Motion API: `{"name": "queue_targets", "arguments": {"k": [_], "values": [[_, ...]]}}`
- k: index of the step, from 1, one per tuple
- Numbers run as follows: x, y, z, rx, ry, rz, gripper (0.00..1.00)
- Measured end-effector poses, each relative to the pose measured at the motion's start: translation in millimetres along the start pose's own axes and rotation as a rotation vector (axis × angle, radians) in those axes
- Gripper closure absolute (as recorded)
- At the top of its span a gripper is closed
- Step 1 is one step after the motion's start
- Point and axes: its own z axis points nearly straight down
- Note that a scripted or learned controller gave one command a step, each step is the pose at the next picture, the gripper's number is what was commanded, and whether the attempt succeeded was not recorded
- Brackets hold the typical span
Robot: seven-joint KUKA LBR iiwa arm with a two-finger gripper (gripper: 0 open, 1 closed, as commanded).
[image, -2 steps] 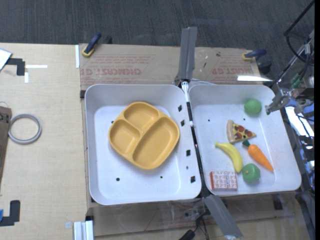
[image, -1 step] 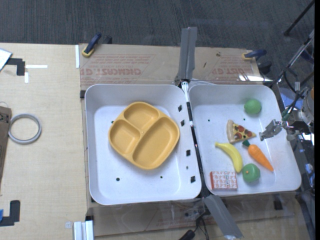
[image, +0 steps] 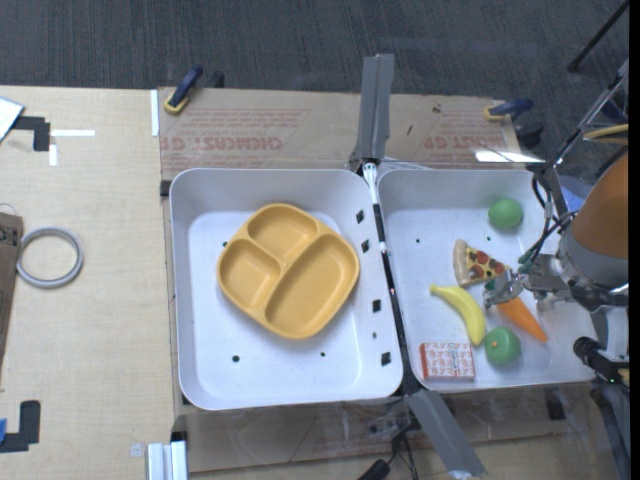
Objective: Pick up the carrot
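- Camera view: orange tapered carrot (image: 522,318) lies in the right white bin (image: 440,193), just right of the yellow banana (image: 462,311).
- Two-finger gripper (image: 508,286) sits at the carrot's upper-left end, beside the pizza slice (image: 477,264); cannot tell its opening.
- Small green ball (image: 502,344) touches the carrot's lower side; green lime (image: 506,214) well above.
- Yellow divided plate (image: 288,268) far left of carrot.

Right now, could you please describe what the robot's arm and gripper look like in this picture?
The arm is grey with a broad orange band above the wrist. Thin dark cables loop along its side. At its tip sits a small metallic gripper of silver and dark parts, too small to make out in detail.
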Motion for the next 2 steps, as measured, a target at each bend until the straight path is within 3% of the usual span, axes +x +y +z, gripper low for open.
{"name": "queue_targets", "arguments": {"k": [1,2], "values": [[-1,0,-9,0.001,0.000,0.002,1.00],[79,26,-158,0.000,-0.001,-0.122,1.00]]}}
